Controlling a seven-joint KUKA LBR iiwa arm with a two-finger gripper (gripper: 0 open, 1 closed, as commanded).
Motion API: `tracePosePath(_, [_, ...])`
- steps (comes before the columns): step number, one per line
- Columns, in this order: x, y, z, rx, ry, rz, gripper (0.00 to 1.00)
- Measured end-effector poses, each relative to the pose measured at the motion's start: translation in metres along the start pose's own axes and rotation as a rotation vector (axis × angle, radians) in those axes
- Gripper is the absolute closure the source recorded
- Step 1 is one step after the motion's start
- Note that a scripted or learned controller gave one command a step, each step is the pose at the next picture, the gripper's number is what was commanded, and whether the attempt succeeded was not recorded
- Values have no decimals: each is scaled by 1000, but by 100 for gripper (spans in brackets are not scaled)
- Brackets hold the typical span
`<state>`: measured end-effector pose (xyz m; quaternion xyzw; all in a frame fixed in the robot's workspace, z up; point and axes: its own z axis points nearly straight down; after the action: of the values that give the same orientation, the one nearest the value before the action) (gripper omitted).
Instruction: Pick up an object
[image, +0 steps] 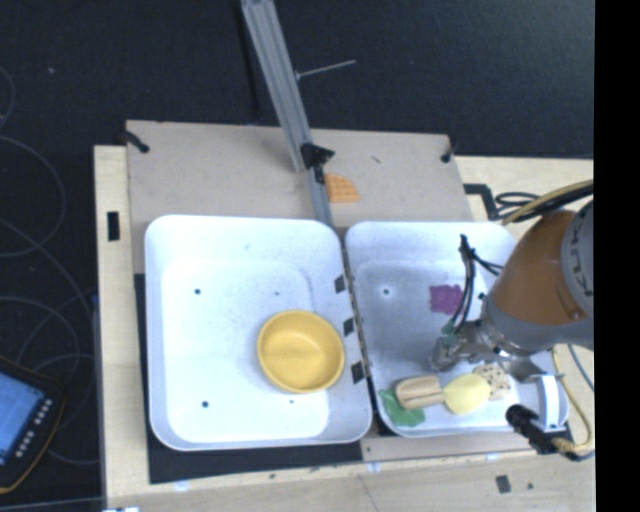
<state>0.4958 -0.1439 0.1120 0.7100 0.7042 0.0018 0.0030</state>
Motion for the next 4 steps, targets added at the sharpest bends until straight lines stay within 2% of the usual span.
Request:
tracePosePath(1, [-4, 3, -43, 0, 0, -9, 100])
tracePosePath(2, [-1, 9, -106, -3, -1, -13, 100])
tracePosePath(3, [-10, 12, -153, -1, -1, -13, 100])
tracePosePath(4, [38, 16, -160, 2, 2, -16, 100])
